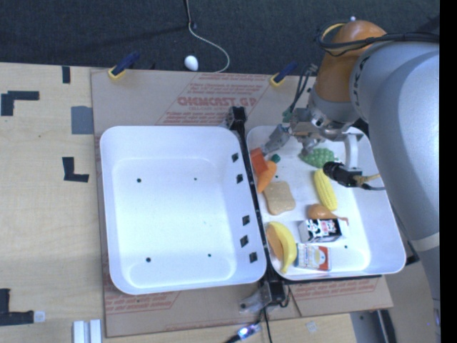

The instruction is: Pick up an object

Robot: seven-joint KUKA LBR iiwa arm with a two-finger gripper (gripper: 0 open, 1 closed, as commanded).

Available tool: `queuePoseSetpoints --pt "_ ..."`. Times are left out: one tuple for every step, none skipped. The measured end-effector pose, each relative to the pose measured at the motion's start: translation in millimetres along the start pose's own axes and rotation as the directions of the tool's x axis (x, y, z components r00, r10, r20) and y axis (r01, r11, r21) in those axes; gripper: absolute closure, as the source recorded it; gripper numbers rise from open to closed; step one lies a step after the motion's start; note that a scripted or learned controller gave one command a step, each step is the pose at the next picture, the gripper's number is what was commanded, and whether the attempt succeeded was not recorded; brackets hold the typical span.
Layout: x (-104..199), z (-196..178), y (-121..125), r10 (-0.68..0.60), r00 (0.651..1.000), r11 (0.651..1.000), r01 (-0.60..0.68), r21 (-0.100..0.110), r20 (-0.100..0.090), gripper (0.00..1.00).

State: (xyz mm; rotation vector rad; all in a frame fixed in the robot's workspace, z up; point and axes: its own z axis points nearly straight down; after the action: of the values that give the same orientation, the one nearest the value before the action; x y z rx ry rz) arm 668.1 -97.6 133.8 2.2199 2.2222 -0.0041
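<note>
The right bin (371, 252) holds several toy foods. An orange carrot (262, 173) leans on its left wall. A tan bread slice (280, 197) lies below it. A yellow corn cob (325, 189) and green grapes (319, 156) lie further right. Near the front are a banana (283, 245), a small orange piece (321, 211), a black-and-white carton (323, 229) and a red-and-white packet (314, 257). My gripper (291, 146) hangs open over the bin's back left part, just above the carrot's top and left of the grapes. Nothing sits between its fingers.
The left bin (114, 191) adjoins the right one along a black-clipped divider (246, 191). Both rest on cardboard (207, 102) held by blue-yellow clamps (123, 65). A white ball on a cable (191, 62) lies behind. My arm's bulk (407, 120) covers the right side.
</note>
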Motion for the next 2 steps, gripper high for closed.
queuePoseSetpoints --pt "-11.8 48.6 -36.5 0.007 1.000 1.000 -0.007 -0.007 0.011 0.00" --pt "-7.7 38.9 -36.3 0.003 1.000 1.000 -0.003 -0.002 0.003 1.00"
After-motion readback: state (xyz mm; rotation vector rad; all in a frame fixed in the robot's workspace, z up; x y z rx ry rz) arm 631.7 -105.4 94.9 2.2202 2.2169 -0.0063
